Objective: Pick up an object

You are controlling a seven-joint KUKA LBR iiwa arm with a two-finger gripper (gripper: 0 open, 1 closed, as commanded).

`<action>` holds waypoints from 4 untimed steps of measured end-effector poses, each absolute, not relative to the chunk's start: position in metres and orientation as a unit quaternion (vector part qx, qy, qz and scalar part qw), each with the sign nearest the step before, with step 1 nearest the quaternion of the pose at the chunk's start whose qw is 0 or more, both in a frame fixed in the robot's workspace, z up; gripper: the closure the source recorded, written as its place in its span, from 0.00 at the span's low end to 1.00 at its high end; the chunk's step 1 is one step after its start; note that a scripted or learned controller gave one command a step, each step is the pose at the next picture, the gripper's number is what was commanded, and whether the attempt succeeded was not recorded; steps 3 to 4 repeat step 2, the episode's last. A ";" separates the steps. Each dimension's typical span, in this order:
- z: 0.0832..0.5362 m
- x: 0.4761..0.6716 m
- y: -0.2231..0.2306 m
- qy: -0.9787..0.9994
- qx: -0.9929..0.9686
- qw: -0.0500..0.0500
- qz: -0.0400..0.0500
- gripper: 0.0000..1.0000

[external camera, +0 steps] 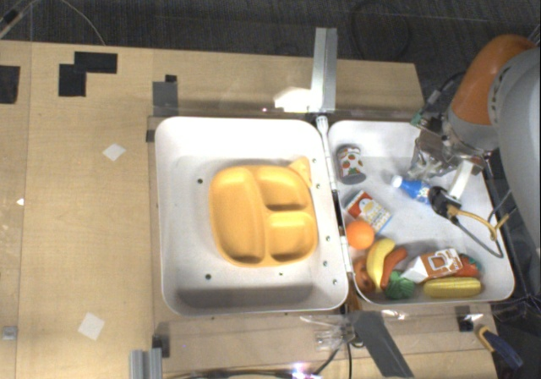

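The gripper (425,167) was lowered into the right bin (385,134), near that bin's far right corner, directly over a small blue object (415,189) lying on the bin floor. From the slanted overhead camera, the wrist body covered the fingertips, so how far the fingers stood apart, and whether they closed on anything, could not be determined. The blue object appeared to rest on the floor just at the gripper's lower edge, which suggested it was the intended target and that no lift had yet occurred.

The remaining items were crowded toward the near edge and left wall of the right bin: a small can (351,163) near the far left corner, a printed carton (369,210), an orange (360,235), a banana (379,260), and a yellow corn cob (451,288) along the near edge. That crowding left the far right corner open, giving the arm unobstructed vertical access.

The left bin (182,200) carried a yellow compartment tray (260,215) at its centre.
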State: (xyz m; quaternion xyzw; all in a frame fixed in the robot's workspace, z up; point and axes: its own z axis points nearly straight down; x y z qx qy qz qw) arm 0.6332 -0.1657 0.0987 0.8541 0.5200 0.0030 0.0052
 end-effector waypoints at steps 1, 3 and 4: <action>0.098 0.633 -0.165 0.521 0.854 0.005 0.003 0.00; 0.088 0.580 -0.163 0.561 0.828 0.003 0.003 0.00; 0.088 0.580 -0.163 0.561 0.828 0.003 0.003 0.00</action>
